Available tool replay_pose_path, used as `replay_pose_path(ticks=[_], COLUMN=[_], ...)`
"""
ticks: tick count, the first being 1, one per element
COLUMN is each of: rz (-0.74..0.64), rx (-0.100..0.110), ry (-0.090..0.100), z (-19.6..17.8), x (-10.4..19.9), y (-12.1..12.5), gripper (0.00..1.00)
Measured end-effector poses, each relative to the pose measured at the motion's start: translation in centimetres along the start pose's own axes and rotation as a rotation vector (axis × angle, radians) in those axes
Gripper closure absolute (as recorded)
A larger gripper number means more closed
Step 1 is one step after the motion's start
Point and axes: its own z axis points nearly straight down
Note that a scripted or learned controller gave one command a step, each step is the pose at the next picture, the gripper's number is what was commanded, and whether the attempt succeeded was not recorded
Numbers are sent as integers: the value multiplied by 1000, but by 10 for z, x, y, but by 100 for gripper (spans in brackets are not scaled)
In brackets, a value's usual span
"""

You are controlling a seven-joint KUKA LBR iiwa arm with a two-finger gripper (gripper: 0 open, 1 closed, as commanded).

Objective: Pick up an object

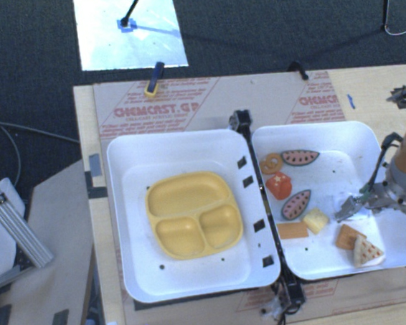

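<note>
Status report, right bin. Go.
Gripper low over right bin, nothing seen between fingers. Nearest: yellow cube, orange wedge. Yellow tray sits in left bin.

A yellow divided tray [193,215] sits in the left bin [123,159]; toy food pieces [297,202] lie in the right bin [362,134].

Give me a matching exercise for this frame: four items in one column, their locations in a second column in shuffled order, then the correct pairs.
Items:
1. yellow plastic divided tray
2. red toy tomato
3. pale triangular toy sandwich wedge
4. two-finger gripper

Places:
A. right bin, near its front right corner
B. over the right bin's floor, right of the yellow cube
C. middle of the left bin
D. right bin, close to the divider between the bins

Pairs: 1-C, 2-D, 3-A, 4-B
</note>
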Motion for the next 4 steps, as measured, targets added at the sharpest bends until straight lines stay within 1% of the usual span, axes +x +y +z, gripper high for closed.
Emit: replay_pose_path(ticks=[1,3,4], rz=[4,-1,-2], rx=[3,1,-2], ry=[2,1,0], z=[-1,-13,15], x=[1,0,1], y=[-15,10,55], gripper=[0,0,0])
